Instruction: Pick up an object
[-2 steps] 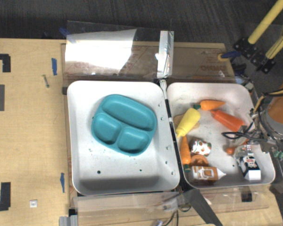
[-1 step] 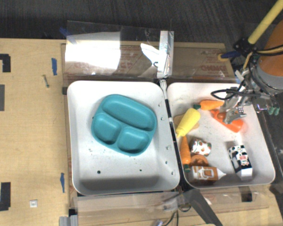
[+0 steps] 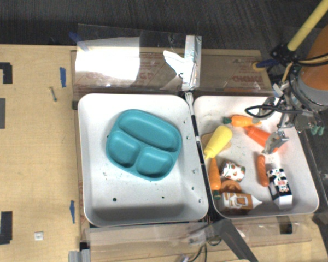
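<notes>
Two-finger metal gripper (image 3: 275,142), grip state indeterminate, hangs directly above slim orange plastic carrot (image 3: 261,169), whose long axis runs near-vertically.

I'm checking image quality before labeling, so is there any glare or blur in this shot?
Camera view: strong glare washes out the clear plastic sheet behind the left bin; the teal divided tray is evenly lit and sharp; the small toys in the right bin look slightly soft, and the gripper casts little shadow.

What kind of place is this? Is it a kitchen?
Probably a robot test bench, not a kitchen. Two white bins sit on a taped-up board, a robot arm reaches in, and the teal tray and toy food look like practice props.
</notes>
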You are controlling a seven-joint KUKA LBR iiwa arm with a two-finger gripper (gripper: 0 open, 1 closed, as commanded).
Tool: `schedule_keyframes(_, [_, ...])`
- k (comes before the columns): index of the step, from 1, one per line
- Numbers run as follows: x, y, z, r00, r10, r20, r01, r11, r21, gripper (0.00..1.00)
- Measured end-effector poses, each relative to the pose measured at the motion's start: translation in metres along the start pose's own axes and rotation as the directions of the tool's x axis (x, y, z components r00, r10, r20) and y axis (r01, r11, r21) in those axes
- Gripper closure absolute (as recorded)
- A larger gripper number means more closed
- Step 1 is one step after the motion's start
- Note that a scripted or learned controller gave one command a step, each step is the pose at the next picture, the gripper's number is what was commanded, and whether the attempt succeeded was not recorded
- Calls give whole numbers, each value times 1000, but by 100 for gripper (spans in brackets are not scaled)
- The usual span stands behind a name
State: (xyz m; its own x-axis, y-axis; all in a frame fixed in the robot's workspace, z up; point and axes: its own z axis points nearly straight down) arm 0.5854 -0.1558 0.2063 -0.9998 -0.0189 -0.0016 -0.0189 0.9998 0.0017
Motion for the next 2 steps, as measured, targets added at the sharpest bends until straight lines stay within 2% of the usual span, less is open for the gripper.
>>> schedule_keyframes(1, [0, -39, 112, 1000, 9, 5, -9, 1000, 1, 0])
schedule_keyframes(2, [20, -63, 119, 999, -41, 9, 41, 999, 2, 0])
